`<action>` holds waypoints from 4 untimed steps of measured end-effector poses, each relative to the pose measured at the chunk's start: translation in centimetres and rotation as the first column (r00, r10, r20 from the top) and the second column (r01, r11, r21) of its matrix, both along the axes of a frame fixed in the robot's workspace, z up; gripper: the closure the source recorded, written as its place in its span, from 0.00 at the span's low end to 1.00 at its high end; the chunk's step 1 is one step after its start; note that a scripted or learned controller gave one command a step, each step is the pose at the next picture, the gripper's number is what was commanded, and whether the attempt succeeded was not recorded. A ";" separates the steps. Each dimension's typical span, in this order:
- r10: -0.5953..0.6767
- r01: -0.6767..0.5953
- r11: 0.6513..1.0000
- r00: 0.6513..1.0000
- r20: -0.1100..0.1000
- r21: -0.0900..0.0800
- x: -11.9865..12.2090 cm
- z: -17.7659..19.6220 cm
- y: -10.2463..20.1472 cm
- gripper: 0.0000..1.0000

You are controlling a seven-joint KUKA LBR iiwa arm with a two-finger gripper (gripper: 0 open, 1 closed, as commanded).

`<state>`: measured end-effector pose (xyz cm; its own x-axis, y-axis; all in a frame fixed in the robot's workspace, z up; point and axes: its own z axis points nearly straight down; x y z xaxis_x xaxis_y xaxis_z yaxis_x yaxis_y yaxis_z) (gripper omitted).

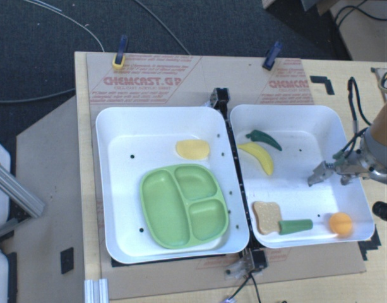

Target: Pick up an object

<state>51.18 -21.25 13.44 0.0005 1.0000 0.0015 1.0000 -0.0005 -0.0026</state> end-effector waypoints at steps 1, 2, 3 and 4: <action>0.000 0.000 1.000 1.000 -0.002 0.001 -0.1 -5.3 0.1 0.00; 0.000 0.000 1.000 1.000 0.005 -0.003 0.1 -3.9 0.0 1.00; 0.001 -0.001 1.000 1.000 0.005 -0.003 -0.1 1.7 0.7 1.00; 0.003 -0.003 1.000 1.000 0.009 -0.004 0.2 6.2 1.3 1.00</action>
